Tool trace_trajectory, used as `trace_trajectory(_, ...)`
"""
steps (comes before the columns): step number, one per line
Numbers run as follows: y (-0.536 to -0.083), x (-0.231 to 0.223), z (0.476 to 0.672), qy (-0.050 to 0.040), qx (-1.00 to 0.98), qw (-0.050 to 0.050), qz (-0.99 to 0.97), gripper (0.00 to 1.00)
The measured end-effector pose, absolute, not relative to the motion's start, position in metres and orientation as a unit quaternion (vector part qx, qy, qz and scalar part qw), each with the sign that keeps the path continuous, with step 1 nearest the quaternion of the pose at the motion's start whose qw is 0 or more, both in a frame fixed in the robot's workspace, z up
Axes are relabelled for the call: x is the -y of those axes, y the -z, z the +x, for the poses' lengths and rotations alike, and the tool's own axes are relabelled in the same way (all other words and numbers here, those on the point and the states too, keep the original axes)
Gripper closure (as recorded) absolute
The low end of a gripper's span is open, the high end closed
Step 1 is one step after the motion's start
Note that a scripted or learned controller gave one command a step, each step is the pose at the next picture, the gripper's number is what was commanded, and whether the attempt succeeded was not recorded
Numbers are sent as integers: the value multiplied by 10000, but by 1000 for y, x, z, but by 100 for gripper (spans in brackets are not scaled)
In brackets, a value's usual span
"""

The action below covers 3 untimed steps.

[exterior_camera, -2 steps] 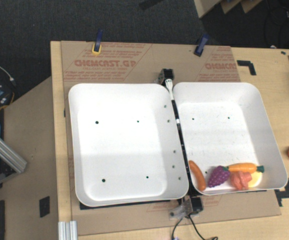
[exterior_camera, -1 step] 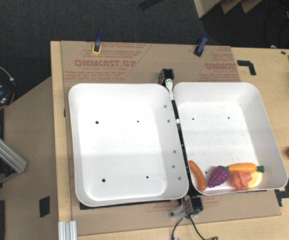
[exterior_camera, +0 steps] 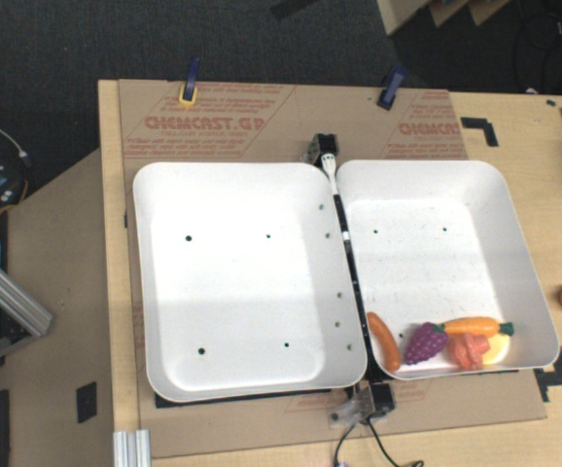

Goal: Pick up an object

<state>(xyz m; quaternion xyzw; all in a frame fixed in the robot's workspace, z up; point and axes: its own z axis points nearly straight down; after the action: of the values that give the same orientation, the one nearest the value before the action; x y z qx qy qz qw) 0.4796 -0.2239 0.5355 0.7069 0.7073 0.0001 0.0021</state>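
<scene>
Cardboard sheet (exterior_camera: 262, 115) under two white bins. Left bin (exterior_camera: 145, 261) at 9 o'clock, right bin (exterior_camera: 514, 251) at 3. Right bin's 6 o'clock edge: sausage (exterior_camera: 383, 341), carrot (exterior_camera: 474, 326), grapes (exterior_camera: 424, 342), clustered. Gripper state: cannot tell.

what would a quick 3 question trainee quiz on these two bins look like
1. True or false: the toy food sits in the left bin.
2. Which item lies nearest the divider between the bins? A) carrot B) sausage C) grapes
3. Fill in: the toys are bunched along the right bin's ____ edge, near or far.

Key: 1 false, they lie in the right bin; 2 B; 3 near.
</scene>
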Motion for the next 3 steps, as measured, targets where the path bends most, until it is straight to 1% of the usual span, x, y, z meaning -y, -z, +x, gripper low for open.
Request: trace_trajectory(3,-535,224,480,0,-7074,20,7069,100)
